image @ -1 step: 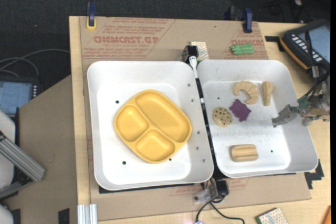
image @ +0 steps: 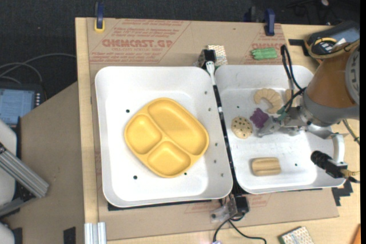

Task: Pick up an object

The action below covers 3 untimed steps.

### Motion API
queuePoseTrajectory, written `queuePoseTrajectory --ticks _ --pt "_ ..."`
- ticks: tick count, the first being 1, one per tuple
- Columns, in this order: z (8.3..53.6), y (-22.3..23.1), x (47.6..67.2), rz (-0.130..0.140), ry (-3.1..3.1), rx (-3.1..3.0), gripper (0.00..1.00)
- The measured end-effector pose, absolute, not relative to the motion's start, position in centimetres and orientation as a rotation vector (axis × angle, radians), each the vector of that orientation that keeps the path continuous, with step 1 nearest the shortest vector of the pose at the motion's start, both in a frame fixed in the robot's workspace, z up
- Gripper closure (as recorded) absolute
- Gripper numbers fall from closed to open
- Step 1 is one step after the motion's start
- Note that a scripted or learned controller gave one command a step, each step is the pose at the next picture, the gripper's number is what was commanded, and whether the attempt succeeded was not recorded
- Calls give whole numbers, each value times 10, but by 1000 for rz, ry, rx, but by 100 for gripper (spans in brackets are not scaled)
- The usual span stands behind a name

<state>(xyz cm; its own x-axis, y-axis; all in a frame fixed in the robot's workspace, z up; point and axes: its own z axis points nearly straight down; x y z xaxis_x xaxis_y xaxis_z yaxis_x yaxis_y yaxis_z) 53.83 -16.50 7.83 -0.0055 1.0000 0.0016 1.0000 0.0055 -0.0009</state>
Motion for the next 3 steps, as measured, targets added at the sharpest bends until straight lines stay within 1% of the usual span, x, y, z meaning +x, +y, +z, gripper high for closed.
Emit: queuePoseTrajectory --ticks 1,2,3 --pt "85 -115 592 -6 -2232 -2216 0" --pt "95 -119 590 -4 -2226 -2223 100" --pt "191 -49 591 -14 -2235 -2216 100"
